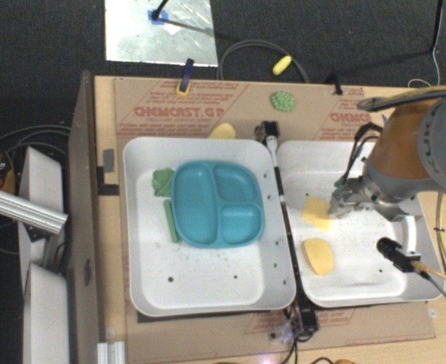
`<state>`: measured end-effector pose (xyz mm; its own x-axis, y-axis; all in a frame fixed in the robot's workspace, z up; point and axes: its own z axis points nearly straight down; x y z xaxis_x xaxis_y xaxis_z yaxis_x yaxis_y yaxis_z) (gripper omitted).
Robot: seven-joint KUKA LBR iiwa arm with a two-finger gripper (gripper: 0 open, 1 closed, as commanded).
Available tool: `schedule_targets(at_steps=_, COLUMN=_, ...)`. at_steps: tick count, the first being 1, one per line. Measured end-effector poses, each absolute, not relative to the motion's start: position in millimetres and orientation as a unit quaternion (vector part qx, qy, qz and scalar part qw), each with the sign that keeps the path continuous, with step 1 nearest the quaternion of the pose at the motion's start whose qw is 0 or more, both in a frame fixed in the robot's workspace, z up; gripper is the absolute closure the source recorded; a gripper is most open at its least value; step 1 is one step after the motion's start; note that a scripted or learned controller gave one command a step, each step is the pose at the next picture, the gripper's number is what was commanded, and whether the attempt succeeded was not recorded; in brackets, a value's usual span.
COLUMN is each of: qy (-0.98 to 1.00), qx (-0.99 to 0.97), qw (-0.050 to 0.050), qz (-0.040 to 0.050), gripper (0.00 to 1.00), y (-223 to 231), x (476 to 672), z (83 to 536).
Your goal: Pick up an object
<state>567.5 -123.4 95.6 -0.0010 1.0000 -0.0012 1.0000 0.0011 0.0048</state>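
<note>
Gripper [343, 203] location: centre-right of the frame, low over the right bin [363, 279], at the end of the arm [409, 150] that enters from the right edge. You cannot tell from this view whether the gripper is apart or together, because its own body hides the tip. You will find the yellow wedge [316, 212] on the bin floor just left of the gripper; whether the two touch cannot be confirmed. A yellow lump [320, 256] lies below the wedge in the frame, near it but apart. The left bin [208, 283] holds a blue plate [215, 203] with three compartments, set near its centre. A green leaf [162, 180] sits against the plate's upper-left edge, and a green strip [170, 220] runs along its left edge. On the board [177, 112] above the bins you see a green disc [283, 101].
</note>
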Motion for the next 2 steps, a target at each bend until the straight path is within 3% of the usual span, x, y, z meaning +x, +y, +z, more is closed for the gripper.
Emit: schedule_targets(at_steps=2, qy=0.707, qx=0.707, qw=0.004, qz=0.003, gripper=1.0, y=-123.2, x=569.1, z=116.5)
